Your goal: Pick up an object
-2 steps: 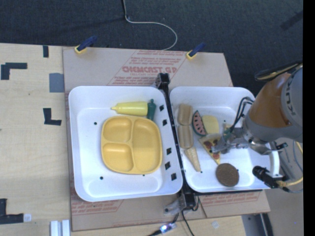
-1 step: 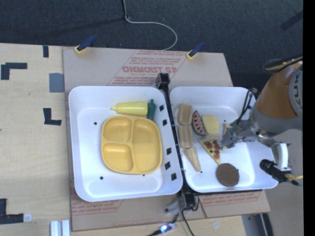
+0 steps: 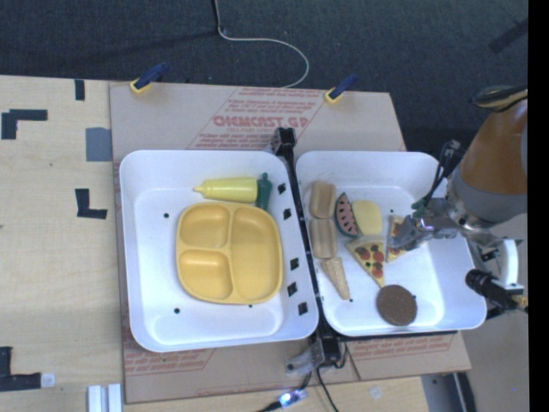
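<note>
Cardboard sheet (image 3: pixel 257 118) under bins, blue-yellow clamps (image 3: pixel 148 77), black cable (image 3: pixel 257 37)

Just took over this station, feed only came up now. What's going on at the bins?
The arm reaches in from the right with its gripper low over the right bin, close to the pizza slice and a yellow cheese piece. Nothing can be seen held between its fingers. That bin also holds a watermelon slice, bread-like pieces and a brown cookie. The left bin holds a yellow divided plate and a yellow bottle.
</note>
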{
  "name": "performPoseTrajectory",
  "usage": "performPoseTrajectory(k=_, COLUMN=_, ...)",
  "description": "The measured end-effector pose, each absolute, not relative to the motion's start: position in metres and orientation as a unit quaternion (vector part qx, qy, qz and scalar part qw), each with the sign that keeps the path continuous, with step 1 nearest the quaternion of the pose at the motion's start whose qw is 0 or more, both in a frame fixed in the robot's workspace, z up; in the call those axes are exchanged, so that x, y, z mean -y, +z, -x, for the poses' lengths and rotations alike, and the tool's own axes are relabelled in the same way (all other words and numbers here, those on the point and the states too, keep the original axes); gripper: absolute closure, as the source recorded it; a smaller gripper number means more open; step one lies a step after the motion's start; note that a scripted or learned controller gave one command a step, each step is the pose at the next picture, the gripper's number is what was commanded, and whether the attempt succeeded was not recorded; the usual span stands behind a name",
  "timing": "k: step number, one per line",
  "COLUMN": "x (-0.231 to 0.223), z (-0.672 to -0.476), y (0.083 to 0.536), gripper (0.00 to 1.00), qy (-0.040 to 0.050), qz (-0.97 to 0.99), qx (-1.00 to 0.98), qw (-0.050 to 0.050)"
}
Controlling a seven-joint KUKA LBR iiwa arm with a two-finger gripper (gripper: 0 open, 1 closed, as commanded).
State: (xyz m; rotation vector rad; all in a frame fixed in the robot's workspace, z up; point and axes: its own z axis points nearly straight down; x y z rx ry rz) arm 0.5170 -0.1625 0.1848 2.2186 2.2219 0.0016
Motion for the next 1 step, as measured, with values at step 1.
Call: performPoseTrajectory(k=1, x=0.1621, z=-0.5179, y=0.2268, gripper=1.0, qy=0.0007, qz=-0.706, qx=-0.708, qw=0.001)
